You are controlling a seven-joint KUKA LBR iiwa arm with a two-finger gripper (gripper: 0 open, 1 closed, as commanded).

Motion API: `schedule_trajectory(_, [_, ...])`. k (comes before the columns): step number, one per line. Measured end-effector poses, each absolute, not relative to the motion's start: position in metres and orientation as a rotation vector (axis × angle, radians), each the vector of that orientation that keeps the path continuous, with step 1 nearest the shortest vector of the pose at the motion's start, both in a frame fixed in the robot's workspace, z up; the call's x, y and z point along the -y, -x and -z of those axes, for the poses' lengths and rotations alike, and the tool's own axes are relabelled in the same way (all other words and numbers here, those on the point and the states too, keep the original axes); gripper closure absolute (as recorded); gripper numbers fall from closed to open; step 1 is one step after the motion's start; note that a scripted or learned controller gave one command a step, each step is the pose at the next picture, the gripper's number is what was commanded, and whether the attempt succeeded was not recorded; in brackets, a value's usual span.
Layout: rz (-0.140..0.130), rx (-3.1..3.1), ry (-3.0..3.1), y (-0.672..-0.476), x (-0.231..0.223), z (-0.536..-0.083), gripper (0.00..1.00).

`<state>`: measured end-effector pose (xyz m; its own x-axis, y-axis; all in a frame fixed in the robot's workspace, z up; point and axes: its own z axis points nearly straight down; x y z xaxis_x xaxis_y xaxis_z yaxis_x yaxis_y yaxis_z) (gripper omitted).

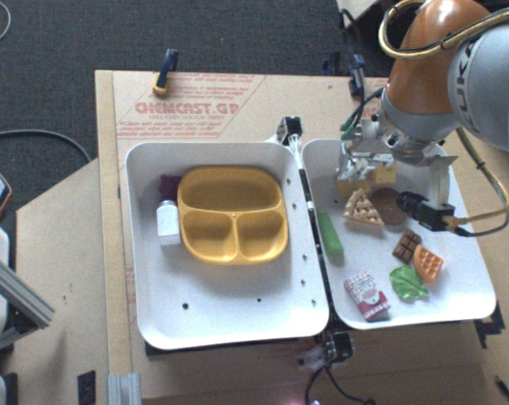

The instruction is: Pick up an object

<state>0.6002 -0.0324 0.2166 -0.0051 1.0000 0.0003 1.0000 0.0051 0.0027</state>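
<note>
My gripper [356, 169] is low over the far part of the right bin [469, 289], under the grey arm with the orange band. A small yellow block [381, 175] lies right against its right side; whether it is gripped is unclear. Just in front of the gripper lie a tan waffle wedge [364, 209] and a brown round piece [395, 208]. Further forward are a green cucumber-like stick [328, 233], a chocolate square [406, 245], an orange waffle piece [429, 263], a green leaf [408, 283] and a red and white box [366, 296].
The left bin [229, 315] holds a yellow divided plate [233, 213], a white bottle [168, 223] and a dark maroon item [170, 184]. A black cable and connector [430, 213] cross the right bin's right side. The bins' shared rim [309, 218] runs between them.
</note>
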Motion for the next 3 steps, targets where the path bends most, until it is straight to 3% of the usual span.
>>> schedule_trajectory(2, [-0.005, -2.225, -2.215, -0.63, -0.063, -0.219, 1.0])
schedule_trajectory(3, [0.0, -2.224, -2.221, -0.618, -0.072, -0.229, 1.0])
